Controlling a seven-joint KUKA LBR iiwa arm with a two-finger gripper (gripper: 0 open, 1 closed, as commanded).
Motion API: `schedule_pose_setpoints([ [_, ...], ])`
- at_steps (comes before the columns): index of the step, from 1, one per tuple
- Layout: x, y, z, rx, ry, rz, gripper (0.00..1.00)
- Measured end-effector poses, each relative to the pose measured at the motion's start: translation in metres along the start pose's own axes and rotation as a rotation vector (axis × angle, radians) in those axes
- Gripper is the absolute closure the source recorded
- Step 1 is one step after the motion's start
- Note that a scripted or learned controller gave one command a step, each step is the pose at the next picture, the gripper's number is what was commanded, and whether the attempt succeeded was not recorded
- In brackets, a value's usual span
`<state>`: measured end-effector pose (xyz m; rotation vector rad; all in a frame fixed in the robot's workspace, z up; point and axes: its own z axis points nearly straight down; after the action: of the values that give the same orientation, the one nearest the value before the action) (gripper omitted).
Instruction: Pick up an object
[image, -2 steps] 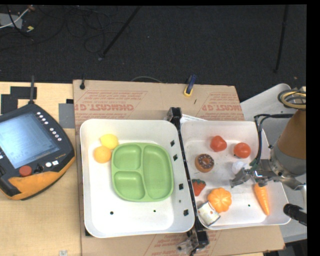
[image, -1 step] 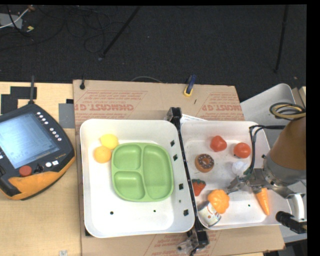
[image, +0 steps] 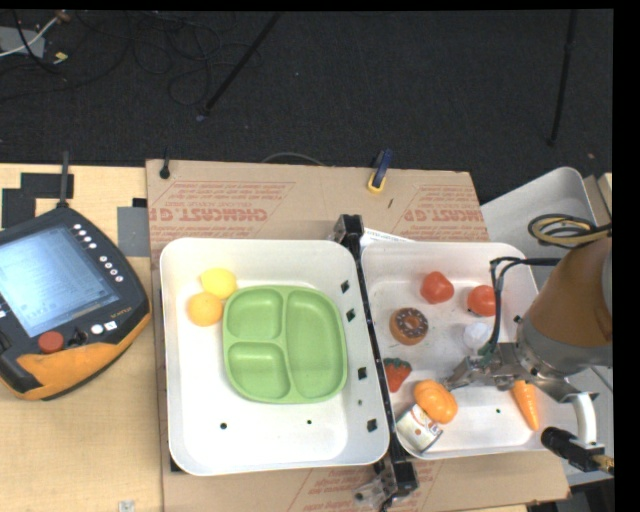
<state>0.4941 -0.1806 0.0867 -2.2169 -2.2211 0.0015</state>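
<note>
My gripper (image: 483, 372) hangs low over the right bin (image: 455, 260), on the grey arm (image: 570, 305) that reaches in from the right. Just left of it lies an orange fruit (image: 435, 402), and a carrot (image: 526, 403) lies to its right. A small white object (image: 478, 330) sits just behind the gripper. Further back are two red tomatoes (image: 436, 287) (image: 482, 298) and a chocolate donut (image: 408, 325). A strawberry (image: 398, 374) rests by the bin's left wall, and a small can (image: 418, 428) lies at the front. I see nothing held in the gripper.
The left bin (image: 190, 400) holds a green divided plate (image: 284, 343), a yellow lemon (image: 218, 283) and an orange fruit (image: 204, 309). A teach pendant (image: 60, 295) lies on the bench at far left. Cardboard (image: 300, 205) lies under both bins.
</note>
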Motion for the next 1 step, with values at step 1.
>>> schedule_pose_setpoints([
  [1,-0.0019,0.0002,-0.0118,-0.002,0.0,0.005,1.0],
])
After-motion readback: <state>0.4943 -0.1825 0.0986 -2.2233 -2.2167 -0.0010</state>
